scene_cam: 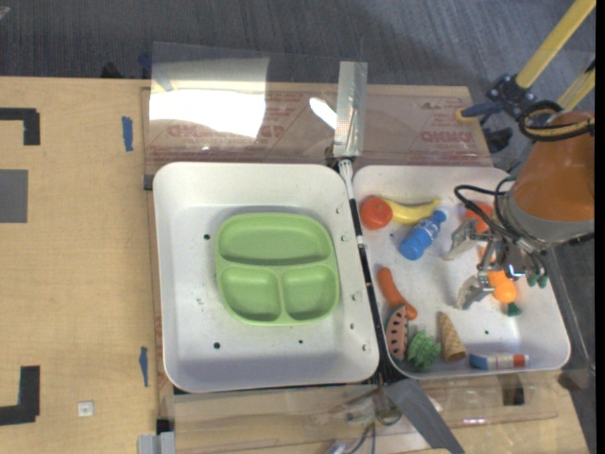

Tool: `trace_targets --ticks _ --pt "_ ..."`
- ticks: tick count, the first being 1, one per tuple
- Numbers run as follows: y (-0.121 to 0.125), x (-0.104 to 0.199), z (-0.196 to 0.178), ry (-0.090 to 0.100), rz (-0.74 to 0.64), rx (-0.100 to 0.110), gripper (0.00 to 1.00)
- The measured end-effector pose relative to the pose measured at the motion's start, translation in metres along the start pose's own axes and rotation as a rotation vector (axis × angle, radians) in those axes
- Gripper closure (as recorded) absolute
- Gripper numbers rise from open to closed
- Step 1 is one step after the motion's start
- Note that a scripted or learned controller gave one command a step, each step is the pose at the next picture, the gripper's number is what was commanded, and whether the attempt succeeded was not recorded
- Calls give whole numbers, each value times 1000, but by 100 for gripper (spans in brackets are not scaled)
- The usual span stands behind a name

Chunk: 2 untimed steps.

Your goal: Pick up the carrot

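Arm (558, 183): grey with an orange band, it comes in from the right and stands over the right part of the right bin (553, 343).
Gripper (492, 270): low inside the right bin, close to the bin's right wall, with cables and metal parts around it.
Gripper state: I cannot tell if it is spread or pressed together; the wrist and the cables cover too much.
Carrot (508, 292): a small orange piece with a bit of green at its end, just below the gripper and touching its outline. I cannot tell if it is pinched or only lies on the bin floor beside the gripper.
Blue bottle (421, 236): to the left of the gripper and a little above, lying tilted.
Banana (412, 210): further up and left of the gripper, just above the bottle.
Red-orange ball (375, 212): left of the banana and touching its end, far to the left of the gripper.
Long red-orange piece (392, 288): well to the left of the gripper, near the left wall of the right bin.
Watermelon slice (397, 330): below and left of the gripper, just under the long red-orange piece.
Green leafy piece (423, 350): below and left of the gripper, between the slice and the cone.
Cone (450, 337): below the gripper, slightly left.
White tube (496, 359): directly below the gripper, along the bin's near wall.
Left bin (180, 253): well apart from the gripper, on its left.
Green plate (277, 266): with three compartments, in the middle of the left bin.
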<state>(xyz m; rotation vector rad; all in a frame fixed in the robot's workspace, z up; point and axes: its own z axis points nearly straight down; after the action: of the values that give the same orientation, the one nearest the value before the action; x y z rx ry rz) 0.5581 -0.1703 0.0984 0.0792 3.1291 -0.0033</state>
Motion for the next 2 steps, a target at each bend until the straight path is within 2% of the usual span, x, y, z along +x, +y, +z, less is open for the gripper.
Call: trace_targets --ticks 1,2 --pt "2 -1 -9 -3 -2 0 100" --pt "75 -22 -117 -4 -125 -3 100"
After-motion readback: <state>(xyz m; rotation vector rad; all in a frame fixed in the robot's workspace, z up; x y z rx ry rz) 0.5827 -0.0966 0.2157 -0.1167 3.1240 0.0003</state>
